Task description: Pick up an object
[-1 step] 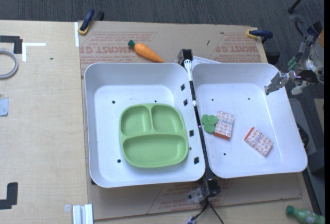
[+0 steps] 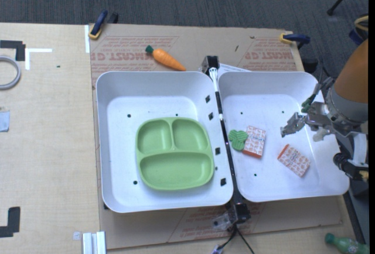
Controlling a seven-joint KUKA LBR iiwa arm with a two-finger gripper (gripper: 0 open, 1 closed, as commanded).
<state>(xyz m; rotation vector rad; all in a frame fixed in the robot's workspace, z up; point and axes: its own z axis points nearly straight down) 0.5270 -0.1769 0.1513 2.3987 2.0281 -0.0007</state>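
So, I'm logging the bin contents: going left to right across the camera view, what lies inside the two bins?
green divided plate → small green toy → patterned box beside it → second patterned box → gripper above the right bin.

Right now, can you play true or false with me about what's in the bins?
1. The green tray lies in the left bin. True.
2. The carrot is inside the right bin. False: it lies on the cardboard behind the bins.
3. Two small boxes lie in the right bin. True.
4. The pincer is holding the green tray. False: it is over the right bin, with nothing between its fingers.
5. The small green toy sits in the tray. False: it lies in the right bin, next to a box.
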